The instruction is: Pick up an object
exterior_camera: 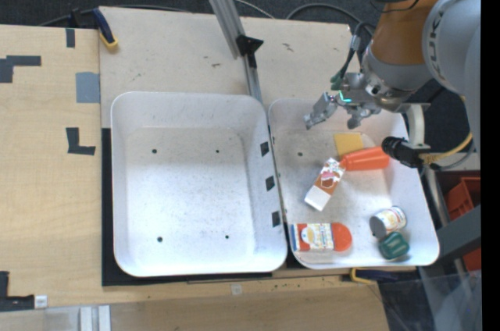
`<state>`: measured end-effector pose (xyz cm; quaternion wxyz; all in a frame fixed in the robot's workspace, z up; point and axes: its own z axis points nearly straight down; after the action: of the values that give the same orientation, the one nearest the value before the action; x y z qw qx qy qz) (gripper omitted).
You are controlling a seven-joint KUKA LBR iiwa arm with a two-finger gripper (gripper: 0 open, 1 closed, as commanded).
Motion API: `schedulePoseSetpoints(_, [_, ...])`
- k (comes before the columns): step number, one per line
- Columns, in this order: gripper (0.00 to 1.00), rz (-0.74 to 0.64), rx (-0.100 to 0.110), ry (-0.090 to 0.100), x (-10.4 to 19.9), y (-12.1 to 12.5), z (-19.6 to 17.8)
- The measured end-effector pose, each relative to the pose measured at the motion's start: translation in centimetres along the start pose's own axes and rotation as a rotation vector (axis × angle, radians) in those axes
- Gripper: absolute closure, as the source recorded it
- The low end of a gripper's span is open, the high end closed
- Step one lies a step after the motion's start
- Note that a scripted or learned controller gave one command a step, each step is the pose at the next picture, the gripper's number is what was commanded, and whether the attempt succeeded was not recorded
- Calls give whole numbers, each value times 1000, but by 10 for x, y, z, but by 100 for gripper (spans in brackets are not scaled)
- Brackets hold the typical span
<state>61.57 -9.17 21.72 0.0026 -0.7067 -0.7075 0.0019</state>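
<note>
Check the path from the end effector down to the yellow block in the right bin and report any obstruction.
Nothing visible blocks it. The end effector hangs just above the yellow block, with bare bin floor between them. The orange carrot-shaped toy touches the block's lower right side, so a wide grasp there might catch it.

Bins [187, 107] – white speckled plastic; bench [47, 165] – pale matt wood; claw [337, 114] metallic.

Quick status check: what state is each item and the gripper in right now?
gripper: open, above the right bin, holding nothing
yellow block: lying flat
orange carrot: lying on its side
small bottle: lying down
orange packet: lying flat
can: tipped over
green object: resting in the corner
</note>
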Motion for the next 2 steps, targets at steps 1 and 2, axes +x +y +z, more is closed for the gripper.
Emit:
schedulePoseSetpoints(1, [0, -1, -5, -1, 0, 1, -3])
schedulePoseSetpoints(2, [0, 0, 1, -1, 0, 5, 61])
